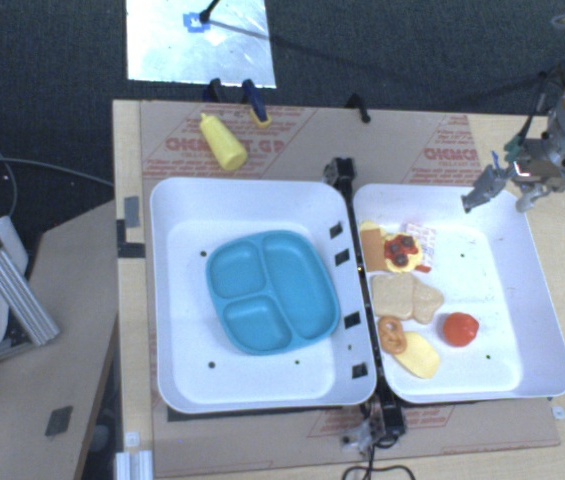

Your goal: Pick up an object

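1. Your pincer (502,183) hangs open and empty over the right bin's (532,368) far right corner.
2. The tomato (460,328) lies toward the bin's near edge, leftward from it; you'd reach that way.

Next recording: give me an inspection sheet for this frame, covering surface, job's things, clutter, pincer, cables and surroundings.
Surface: bench bearing left bin and right bin.
Job's things: right bin holds toy foods, including a red tomato, bread slices, a pretzel and a yellow piece.
Clutter: blue divided tray in the left bin; yellow bottle lying on the bench behind it.
Pincer: pincer above the right bin's far right corner, holding nothing.
Cables: grey cable at left.
Surroundings: dark carpet; shiny sheet beyond the bench.
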`<state>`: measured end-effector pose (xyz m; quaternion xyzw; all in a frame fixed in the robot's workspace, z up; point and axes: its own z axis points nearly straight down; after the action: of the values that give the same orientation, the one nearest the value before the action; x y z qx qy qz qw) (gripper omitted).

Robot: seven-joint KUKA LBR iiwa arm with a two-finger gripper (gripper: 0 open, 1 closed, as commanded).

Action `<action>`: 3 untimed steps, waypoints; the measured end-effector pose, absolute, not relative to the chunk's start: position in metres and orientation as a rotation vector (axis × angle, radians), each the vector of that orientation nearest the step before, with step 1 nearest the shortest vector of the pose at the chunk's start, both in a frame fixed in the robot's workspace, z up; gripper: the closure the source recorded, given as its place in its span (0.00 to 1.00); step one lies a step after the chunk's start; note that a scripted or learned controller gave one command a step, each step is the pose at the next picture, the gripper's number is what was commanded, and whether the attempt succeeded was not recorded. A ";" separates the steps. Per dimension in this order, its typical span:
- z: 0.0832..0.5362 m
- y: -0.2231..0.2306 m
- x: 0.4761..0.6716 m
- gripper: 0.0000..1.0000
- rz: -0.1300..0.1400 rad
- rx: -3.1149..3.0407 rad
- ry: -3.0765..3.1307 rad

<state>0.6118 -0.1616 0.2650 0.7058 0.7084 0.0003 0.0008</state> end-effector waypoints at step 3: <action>0.087 -0.083 0.659 0.00 0.007 2.208 2.224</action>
<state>0.6587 -0.0830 0.0868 0.7045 0.7097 0.0021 0.0041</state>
